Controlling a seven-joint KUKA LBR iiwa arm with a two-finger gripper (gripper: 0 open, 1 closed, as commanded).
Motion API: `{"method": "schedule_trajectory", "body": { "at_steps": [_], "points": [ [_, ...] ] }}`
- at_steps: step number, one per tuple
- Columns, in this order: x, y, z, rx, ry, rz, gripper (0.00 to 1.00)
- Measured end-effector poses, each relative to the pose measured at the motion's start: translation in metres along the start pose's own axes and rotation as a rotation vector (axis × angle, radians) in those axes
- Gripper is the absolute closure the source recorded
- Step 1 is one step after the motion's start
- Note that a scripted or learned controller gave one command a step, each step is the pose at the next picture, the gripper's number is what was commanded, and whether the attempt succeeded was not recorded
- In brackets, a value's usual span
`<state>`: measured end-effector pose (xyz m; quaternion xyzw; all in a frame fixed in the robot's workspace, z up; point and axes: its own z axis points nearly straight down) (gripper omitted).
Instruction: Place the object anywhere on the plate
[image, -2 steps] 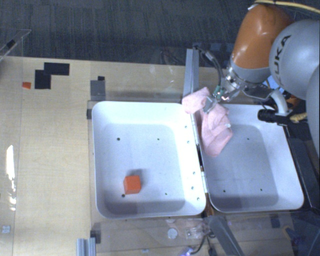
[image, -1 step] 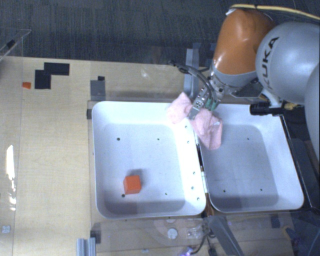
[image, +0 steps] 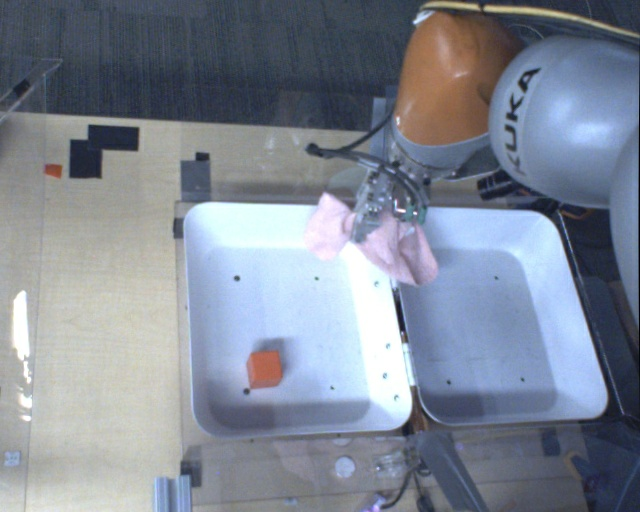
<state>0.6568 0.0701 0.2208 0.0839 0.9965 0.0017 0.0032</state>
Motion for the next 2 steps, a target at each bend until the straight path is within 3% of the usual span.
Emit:
{"method": "schedule_trajectory", "body": {
  "at_steps": [1,2],
  "points": [
    [0.002,0.051,-0.007,-0.001,-0.001,-0.164,1.00],
    [0.013,0.102,-0.015,-0.002,-0.001,-0.167,1.00]
  ]
}}
